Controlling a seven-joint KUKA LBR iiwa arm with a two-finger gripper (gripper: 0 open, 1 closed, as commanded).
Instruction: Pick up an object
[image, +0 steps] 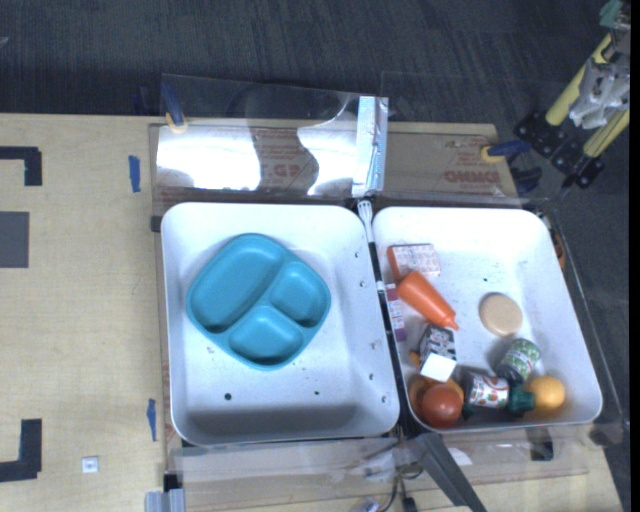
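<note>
**Red fruit sits nearest in a crowded right bin**

Nearest of all, a round red fruit (441, 402) lies against the front wall of the right bin (470, 240), with a small white block (437, 367) touching its top. Just beside it on the right lies a bottle (488, 393) with a red-and-white label, tipped on its side, and past that an orange ball (547, 392) rests in the front right corner. A green can (520, 356) sits just behind the bottle and ball, and a pale beige disc (500, 312) lies apart, behind the can. Along the bin's left wall, a dark packet (438, 340) lies behind the white block, then an orange carrot-shaped piece (426, 298) lies at a slant, and a pink-and-white packet (413, 260) sits farthest back.

The left bin (200, 400) touches the right one and holds a blue three-part plate (258, 298) lying flat. Both bins rest on a pale wood desk (70, 300).

The jaws hang at the upper right corner, well apart from both bins and every object; I cannot tell whether they are open or closed.
</note>
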